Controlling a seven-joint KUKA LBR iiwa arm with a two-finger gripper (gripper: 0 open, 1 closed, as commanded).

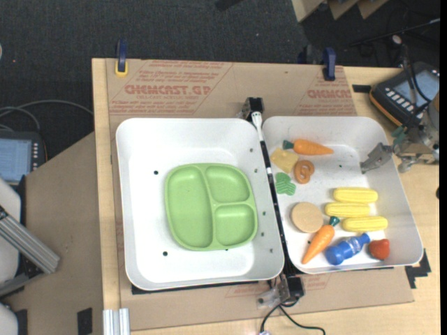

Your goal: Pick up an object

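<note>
Gripper (376, 158) sits at the right edge of the right bin (349, 125), low over its upper right corner; can't tell how it's set, it's too small and blurred. Nothing visible in its grasp.

All the toy food lies left of and below the gripper, in the right bin:
- 3 corn cobs (356, 209) stacked in a row just below it and slightly left, nearest items.
- Carrot with green top (312, 146) to its left, near the bin's top wall.
- Pale yellow piece (284, 160) and brown pretzel (303, 171) further left, touching each other.
- Green leafy piece (283, 183) under those, by the bin's left wall.
- Tan round cookie (306, 217) below-left of the gripper, beside the corn.
- 2nd carrot (318, 243) tilted below the cookie, its top touching the cookie's edge.
- Blue bottle (345, 249) and red tomato (379, 248) along the bin's lower wall, well below the gripper.

Left bin (140, 187) is well apart to the gripper's left and holds a green 3-compartment plate (209, 206), sitting flat.
</note>
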